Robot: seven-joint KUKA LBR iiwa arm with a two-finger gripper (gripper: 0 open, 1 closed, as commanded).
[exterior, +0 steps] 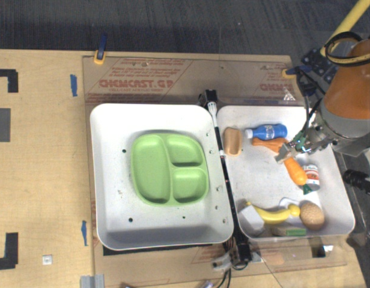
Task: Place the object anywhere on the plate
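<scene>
Left bin [107, 179]: shallow, white, rounded corners. Holds one green plate [170, 168], oval, glossy, divided into three compartments: one long section on the left, two smaller ones stacked on the right. The plate lies flat at the bin's centre.

Right bin [257, 179]: shallow, white. Contents:
- Carrot [295, 171], orange, tapered, with a green tip at its near end; lies slantwise in the right half, its far end directly under the gripper.
- Blue bottle [268, 131] with orange cap, on its side along the far wall.
- Tan cylinder [233, 141], far-left corner, beside the bottle.
- Small white container with red label [311, 177], just right of the carrot, touching it.
- Banana [272, 213], yellow, curved, near wall.
- Brown potato-like lump [312, 215], touching the banana's right end.

Gripper [296, 146]: low over the right bin at the carrot's far end; whether it is apart or closed cannot be told.
</scene>
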